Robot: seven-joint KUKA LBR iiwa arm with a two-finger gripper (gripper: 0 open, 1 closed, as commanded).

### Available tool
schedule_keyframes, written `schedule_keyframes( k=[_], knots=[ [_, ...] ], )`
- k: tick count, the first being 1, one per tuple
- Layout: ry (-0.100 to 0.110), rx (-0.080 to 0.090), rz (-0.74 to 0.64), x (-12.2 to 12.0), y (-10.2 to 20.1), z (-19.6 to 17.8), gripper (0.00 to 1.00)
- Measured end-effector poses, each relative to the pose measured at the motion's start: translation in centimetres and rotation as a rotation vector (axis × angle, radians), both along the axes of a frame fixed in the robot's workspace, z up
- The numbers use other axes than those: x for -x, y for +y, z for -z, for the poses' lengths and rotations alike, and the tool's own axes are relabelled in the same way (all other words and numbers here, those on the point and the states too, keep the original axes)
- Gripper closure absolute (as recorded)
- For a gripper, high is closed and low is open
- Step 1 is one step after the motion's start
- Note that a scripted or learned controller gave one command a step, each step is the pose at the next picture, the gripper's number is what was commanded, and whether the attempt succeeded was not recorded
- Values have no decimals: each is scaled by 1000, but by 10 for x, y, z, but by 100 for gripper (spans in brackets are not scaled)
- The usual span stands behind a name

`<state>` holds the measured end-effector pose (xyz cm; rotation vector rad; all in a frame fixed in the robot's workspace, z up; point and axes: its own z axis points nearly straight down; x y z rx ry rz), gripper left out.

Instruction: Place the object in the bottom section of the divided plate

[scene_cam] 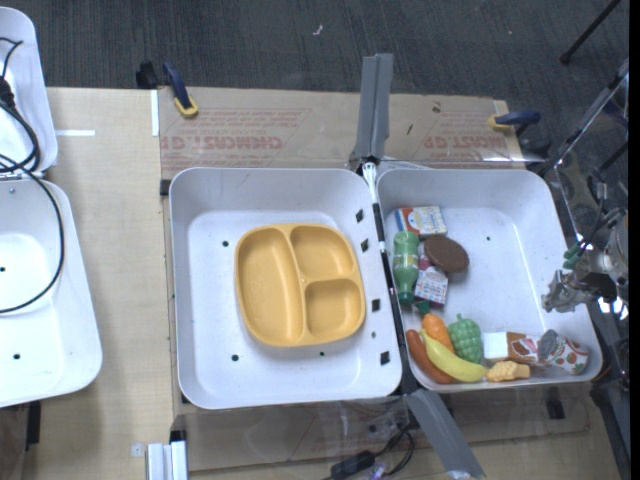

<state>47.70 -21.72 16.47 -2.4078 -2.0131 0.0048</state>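
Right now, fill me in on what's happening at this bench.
A yellow divided plate sits in the left bin, with nothing in its sections yet. The right bin holds a pile of toy food: a banana, a carrot, a green bottle, a brown cookie and some small packets. The gripper hangs at the right bin's right edge. Nothing has been carried over to the plate so far.

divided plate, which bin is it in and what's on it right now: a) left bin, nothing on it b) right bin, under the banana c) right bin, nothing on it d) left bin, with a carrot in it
a: the yellow divided plate lies in the left bin with all sections bare, while the banana and carrot sit in the right bin.
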Motion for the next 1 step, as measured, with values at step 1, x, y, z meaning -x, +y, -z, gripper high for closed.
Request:
schedule_keyframes(
  k=[1],
  knots=[
    [-1,3,378,-1,8,-43,100]
  ],
)
